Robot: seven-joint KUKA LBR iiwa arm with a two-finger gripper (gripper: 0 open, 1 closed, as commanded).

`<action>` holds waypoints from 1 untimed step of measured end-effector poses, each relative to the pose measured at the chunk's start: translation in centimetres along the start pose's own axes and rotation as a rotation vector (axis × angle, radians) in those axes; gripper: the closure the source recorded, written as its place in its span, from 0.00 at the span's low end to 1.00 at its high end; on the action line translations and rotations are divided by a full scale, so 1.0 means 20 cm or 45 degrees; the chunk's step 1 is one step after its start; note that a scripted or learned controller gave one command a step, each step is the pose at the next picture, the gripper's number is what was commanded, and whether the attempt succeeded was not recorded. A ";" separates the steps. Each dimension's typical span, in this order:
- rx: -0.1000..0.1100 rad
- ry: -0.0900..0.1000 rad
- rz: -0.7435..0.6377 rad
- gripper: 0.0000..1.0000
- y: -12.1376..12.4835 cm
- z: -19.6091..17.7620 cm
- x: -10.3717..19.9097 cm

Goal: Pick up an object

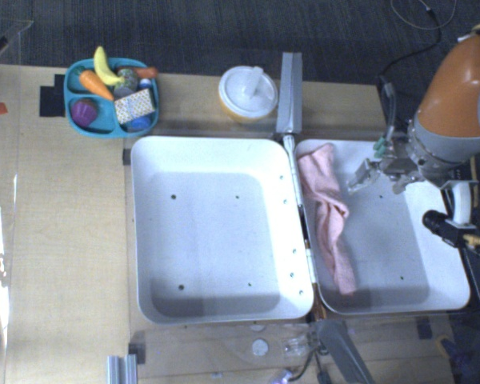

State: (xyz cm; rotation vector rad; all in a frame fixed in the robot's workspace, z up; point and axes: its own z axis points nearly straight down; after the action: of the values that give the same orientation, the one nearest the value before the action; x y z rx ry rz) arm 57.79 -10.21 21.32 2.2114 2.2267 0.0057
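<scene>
A pink cloth point(330, 214) lies crumpled along the left side of the right bin point(408, 286), stretching from the bin's far-left corner toward its near edge. My gripper point(380, 182) hovers over the far part of the same bin, a short way right of the cloth's upper end and apart from it. Its fingers point(358, 181) are spread open with nothing between them. The grey arm with its orange band point(456, 86) comes in from the right.
The left bin point(216, 230) stands beside the right one, separated by a metal rail point(289, 94). Behind the bins sit a blue tray of toy food point(112, 96) and a white-lidded yellow bowl point(247, 93). Cables point(456, 226) hang by the right bin's edge.
</scene>
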 end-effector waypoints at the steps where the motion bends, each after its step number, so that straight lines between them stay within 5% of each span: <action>1: -0.003 -0.002 0.218 0.00 -0.05 -0.08 -0.13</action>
State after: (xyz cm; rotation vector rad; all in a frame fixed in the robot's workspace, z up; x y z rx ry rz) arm 56.83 -12.84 22.92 2.3919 2.0285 0.0071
